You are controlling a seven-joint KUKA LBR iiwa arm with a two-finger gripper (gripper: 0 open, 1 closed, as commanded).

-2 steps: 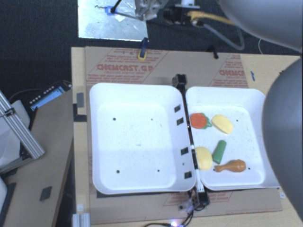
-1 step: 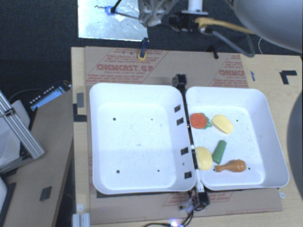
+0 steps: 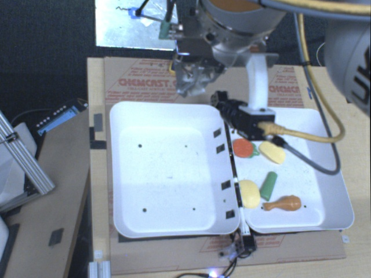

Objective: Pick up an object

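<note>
The right bin (image 3: 330,196) holds several small items. A red-orange round piece (image 3: 243,148) lies beside a pale yellow piece (image 3: 272,152) near the bin's back left. Further forward sit a green cylinder (image 3: 268,185), a yellow lump (image 3: 250,193) against the divider, and a brown pear-shaped piece (image 3: 283,203). My gripper (image 3: 190,80) hangs high over the back rim of the left bin (image 3: 168,172), well away from all the items. Nothing shows in it.
A black block with a yellow cable (image 3: 246,123) hangs from the arm over the divider at the right bin's back corner. Cardboard (image 3: 139,80) lies beneath both bins. A metal rail (image 3: 23,161) stands off the bench at the left.
</note>
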